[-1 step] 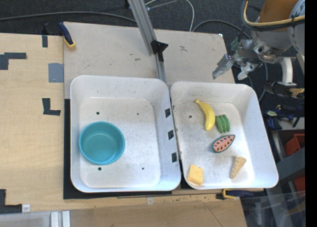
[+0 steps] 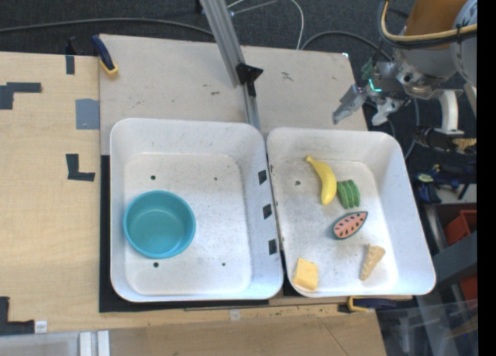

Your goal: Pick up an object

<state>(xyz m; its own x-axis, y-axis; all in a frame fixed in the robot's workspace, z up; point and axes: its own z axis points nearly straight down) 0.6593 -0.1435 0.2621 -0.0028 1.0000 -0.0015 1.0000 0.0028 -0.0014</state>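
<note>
Banana [image 2: 325, 181] — long axis near-vertical

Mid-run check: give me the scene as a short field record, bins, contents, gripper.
left bin: blue bowl
right bin: banana, green vegetable, watermelon slice, cheese wedge, ice cream cone
gripper: above the right bin's far right corner, open, holding nothing
task status: no object picked yet

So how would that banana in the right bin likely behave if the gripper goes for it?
The banana looks like smooth moulded toy fruit, so probably stiff, light and somewhat slippery. Its curved shape may let it pivot or rock when pushed. The green piece lies right beside it, so it would likely get nudged too.
</note>
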